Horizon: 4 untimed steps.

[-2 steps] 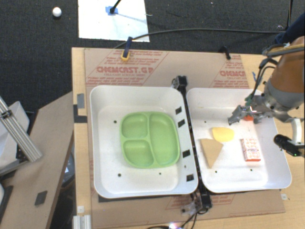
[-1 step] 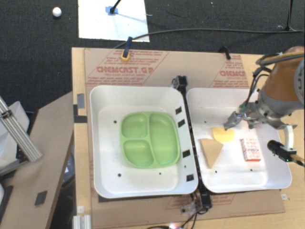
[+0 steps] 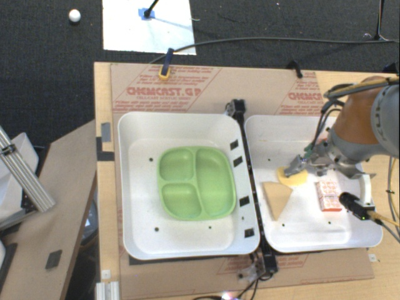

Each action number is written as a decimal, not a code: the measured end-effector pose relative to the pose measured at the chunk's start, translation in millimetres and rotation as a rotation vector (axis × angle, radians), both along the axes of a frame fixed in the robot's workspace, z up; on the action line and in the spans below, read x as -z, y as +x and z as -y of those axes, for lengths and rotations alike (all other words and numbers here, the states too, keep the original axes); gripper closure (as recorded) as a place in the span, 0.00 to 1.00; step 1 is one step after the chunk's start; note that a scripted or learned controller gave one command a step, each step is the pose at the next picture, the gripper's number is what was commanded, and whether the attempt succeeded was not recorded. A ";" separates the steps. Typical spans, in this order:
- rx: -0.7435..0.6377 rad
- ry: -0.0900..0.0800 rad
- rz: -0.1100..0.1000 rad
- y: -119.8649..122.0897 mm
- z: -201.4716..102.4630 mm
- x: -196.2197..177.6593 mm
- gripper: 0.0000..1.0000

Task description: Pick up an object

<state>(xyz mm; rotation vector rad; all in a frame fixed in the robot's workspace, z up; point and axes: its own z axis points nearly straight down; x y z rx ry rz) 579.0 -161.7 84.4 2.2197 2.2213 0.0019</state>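
In the right bin lie a pale yellow wedge, a small round yellow piece and a red and white box. My gripper reaches in from the right and sits low over the yellow piece, touching or almost touching its top edge. The wedge lies just left and below the gripper, the box to its right under the wrist. I cannot make out anything between the fingers.
The left bin holds a green divided plate. A black divider with clips runs between the two bins. Cables trail from the wrist at the right bin's right edge.
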 end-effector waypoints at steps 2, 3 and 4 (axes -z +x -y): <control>-0.003 -0.001 0.004 2.4 1.6 -58.0 1.00; -0.004 -0.002 0.005 10.2 5.6 -119.6 1.00; -0.004 -0.001 0.002 11.3 5.7 -135.2 1.00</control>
